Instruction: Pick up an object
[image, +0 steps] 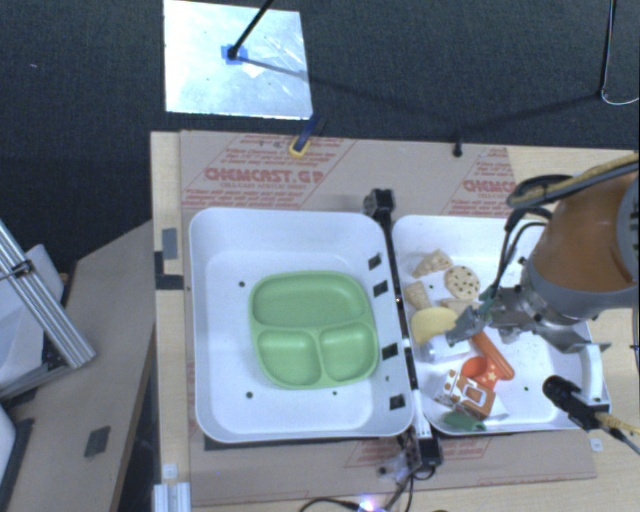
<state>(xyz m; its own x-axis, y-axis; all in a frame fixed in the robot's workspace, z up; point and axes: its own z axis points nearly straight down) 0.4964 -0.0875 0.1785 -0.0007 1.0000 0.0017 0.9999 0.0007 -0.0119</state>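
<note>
Target candidates are all in the right bin (500, 228): yellow piece (433, 322) mid-left, orange carrot-like piece (492, 356) just right of it, round cookie (461, 280) and a cracker wedge (432, 263) further up, a small orange-and-white box (468, 393) near the front wall. Tight cluster, several touching or nearly so.

My gripper (468, 325) sits low over the gap between the yellow piece and the carrot. Can't tell from this angle how the tool is set, and I see nothing clearly held in it, so I'm not calling a grasp.

Risks as I judge them:
- landing between two items and pinching neither, or nudging both aside
- carrot is slim and angled, likely to roll or pivot out
- yellow piece looks rounded, could squirt out of a partial grip

Left bin (215, 330) has just the green divided tray (310, 330), well apart.
</note>
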